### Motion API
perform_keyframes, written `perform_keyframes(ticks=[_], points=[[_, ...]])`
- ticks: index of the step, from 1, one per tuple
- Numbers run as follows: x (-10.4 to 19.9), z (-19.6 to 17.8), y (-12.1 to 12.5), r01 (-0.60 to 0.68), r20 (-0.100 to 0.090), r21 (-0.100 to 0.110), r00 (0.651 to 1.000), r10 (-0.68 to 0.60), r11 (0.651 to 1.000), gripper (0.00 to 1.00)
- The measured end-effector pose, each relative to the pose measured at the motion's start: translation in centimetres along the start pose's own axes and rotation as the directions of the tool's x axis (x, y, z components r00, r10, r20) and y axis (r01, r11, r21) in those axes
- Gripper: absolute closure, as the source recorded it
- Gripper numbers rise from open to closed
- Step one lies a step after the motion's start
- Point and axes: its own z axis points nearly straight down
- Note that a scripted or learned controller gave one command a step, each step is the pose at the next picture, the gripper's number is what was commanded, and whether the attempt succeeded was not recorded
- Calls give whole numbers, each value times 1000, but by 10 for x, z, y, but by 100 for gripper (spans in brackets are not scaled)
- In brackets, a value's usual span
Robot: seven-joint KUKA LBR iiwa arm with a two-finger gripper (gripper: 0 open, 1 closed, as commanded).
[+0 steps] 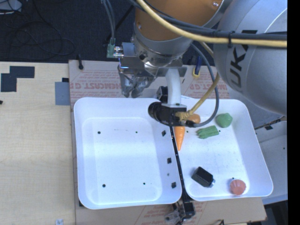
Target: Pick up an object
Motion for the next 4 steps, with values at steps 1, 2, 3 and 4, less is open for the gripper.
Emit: perform_keyframes(ticks=[1,2,3,4], points=[[14,-87,12,3,-4,-7,1000,-3,1000,100],[14,-73,49,1,1,1,1000,-1,1000,100],[14,-65,74,0,1,1,1000,0,1000,100],[13,-53,10,3,1,6,1000,-3,1000,100]])
